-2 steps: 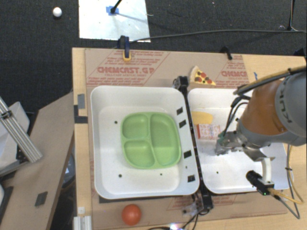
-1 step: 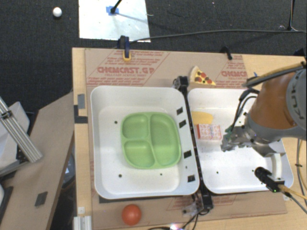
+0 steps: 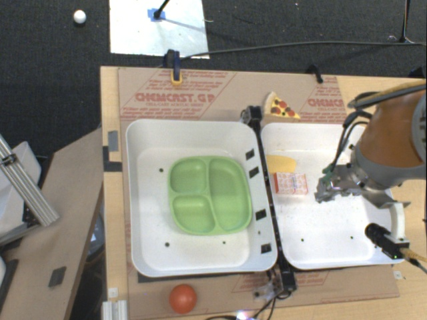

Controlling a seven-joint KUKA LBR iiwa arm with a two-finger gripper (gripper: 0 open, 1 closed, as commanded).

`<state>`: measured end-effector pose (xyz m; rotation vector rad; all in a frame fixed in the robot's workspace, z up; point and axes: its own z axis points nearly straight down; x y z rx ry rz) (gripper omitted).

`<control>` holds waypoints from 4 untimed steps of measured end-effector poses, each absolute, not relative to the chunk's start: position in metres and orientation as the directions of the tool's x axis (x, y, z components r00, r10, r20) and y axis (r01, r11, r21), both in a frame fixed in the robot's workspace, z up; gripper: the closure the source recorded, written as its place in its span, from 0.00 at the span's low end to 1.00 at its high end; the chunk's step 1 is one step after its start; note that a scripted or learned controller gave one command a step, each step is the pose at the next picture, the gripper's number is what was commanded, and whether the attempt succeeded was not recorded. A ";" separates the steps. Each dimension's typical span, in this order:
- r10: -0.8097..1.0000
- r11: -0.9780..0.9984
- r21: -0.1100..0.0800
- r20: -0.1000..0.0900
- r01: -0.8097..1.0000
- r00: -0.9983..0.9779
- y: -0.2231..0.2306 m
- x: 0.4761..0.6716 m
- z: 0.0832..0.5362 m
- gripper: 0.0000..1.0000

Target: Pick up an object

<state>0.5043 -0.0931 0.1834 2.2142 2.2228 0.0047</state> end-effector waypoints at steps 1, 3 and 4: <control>1.000 0.004 0.007 -0.001 1.000 -0.004 -0.098 0.497 0.234 1.00; 1.000 0.010 0.004 0.002 1.000 -0.010 0.018 0.536 0.242 1.00; 1.000 0.010 0.004 0.002 1.000 -0.010 0.073 0.557 0.245 1.00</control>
